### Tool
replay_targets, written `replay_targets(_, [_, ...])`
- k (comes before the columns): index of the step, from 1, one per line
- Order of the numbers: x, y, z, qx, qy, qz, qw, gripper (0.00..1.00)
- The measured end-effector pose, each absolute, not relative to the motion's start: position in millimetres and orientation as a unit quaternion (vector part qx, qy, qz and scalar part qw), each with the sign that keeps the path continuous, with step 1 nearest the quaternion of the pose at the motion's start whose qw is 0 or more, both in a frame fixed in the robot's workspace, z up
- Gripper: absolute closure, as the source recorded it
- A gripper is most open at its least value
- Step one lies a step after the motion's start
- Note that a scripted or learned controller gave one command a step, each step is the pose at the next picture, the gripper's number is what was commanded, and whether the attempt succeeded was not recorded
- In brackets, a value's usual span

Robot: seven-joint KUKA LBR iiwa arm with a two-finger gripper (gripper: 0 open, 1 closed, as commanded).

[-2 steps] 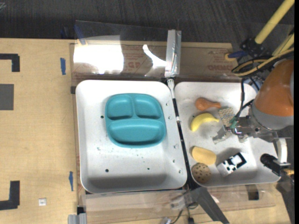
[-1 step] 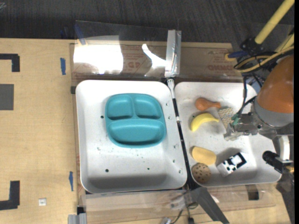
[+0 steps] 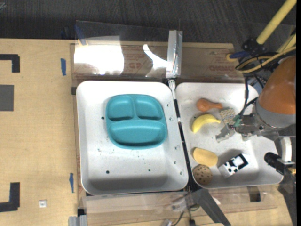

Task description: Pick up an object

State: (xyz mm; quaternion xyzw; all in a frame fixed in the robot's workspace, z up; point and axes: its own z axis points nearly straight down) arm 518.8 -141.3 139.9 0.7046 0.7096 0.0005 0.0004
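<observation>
The right bin (image 3: 214, 89) holds several toy foods. An orange drumstick-shaped piece (image 3: 207, 105) lies at the back, with a yellow banana (image 3: 204, 122) just in front of it. Nearer the front sit a yellow potato-like piece (image 3: 205, 157), a brown cookie (image 3: 203, 173) and a black-and-white block (image 3: 234, 164). My gripper (image 3: 226, 130) hangs low over the bin's middle, just right of the banana and beside a speckled grey piece (image 3: 227, 113). Nothing shows between its fingers.
The left bin (image 3: 89, 126) carries a teal divided plate (image 3: 136, 120). A clear plastic wall (image 3: 122, 55) stands behind the bins with a metal post (image 3: 174, 53). Yellow and black cables (image 3: 263, 55) run at the upper right. The grey arm (image 3: 277, 102) covers the right bin's right side.
</observation>
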Motion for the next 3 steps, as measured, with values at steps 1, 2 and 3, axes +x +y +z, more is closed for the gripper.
replay_targets(1, [506.1, -197, 93, 0.705, 0.709, 0.0008, 0.000, 0.00])
replay_targets(2, [545.4, -144, 87, 0.695, 0.719, 0.0029, 0.003, 0.00])
replay_targets(3, [595.6, -103, 87, 0.692, 0.722, 0.0023, 0.002, 0.00])
